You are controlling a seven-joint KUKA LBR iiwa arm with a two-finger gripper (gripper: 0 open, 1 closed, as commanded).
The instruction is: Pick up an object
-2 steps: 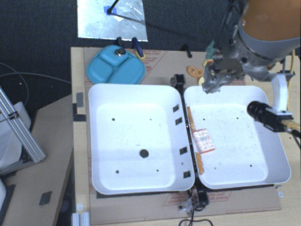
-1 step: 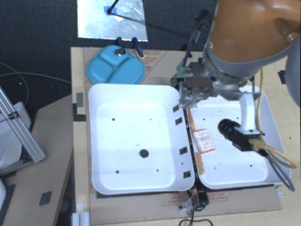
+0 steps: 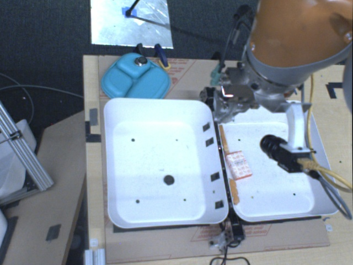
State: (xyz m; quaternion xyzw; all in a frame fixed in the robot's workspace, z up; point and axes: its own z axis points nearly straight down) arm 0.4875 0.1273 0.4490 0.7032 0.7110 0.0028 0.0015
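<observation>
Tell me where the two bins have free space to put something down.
The left bin is almost all bare; only a small dark disc lies near its middle. In the right bin, the near floor beside the packet is free; the arm crowds its far half.

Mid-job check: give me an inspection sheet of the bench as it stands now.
Surface: bench bears left bin and right bin, side by side.
Job's things: printed packet in right bin by the divider; small dark round thing in left bin.
Clutter: blue tray behind left bin.
Gripper: gripper at right bin's back corner; grip unclear.
Cables: thin black cable on floor, left.
Surroundings: shiny sheet on dark floor; metal frame at left.
</observation>
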